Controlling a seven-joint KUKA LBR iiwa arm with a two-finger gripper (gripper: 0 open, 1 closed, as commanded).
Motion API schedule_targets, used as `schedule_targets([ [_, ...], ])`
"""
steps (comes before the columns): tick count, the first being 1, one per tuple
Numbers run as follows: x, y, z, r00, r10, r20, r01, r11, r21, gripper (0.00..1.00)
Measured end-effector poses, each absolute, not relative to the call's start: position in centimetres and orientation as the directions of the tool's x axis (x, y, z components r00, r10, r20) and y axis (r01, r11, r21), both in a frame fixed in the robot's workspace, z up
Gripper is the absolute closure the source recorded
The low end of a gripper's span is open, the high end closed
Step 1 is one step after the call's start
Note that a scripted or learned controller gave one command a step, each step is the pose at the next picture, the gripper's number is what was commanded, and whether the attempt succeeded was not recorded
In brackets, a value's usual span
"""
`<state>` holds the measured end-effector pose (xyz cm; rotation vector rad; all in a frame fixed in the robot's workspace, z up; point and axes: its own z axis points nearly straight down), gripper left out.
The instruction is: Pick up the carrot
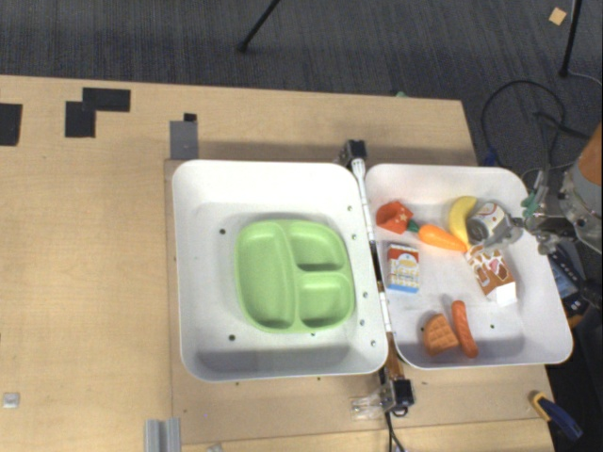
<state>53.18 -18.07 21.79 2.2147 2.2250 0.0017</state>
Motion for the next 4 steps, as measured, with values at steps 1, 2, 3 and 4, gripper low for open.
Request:
schedule_targets([
  [1,62.0,-14.9,16.1,-0.219,0.976,-0.001,0.976,0.219,0.002,0.00],
  [2,62.1,-10.8,8.6,-0.263,0.965,-0.002,0.965,0.263,0.006,0.00],
  [3,62.3,-10.7,9.8,-0.265,0.964,-0.002,0.964,0.265,0.010,1.00],
  [4,61.7,-11.4,18.7,0.146,0.989,0.000,0.989,-0.146,0.003,1.00],
])
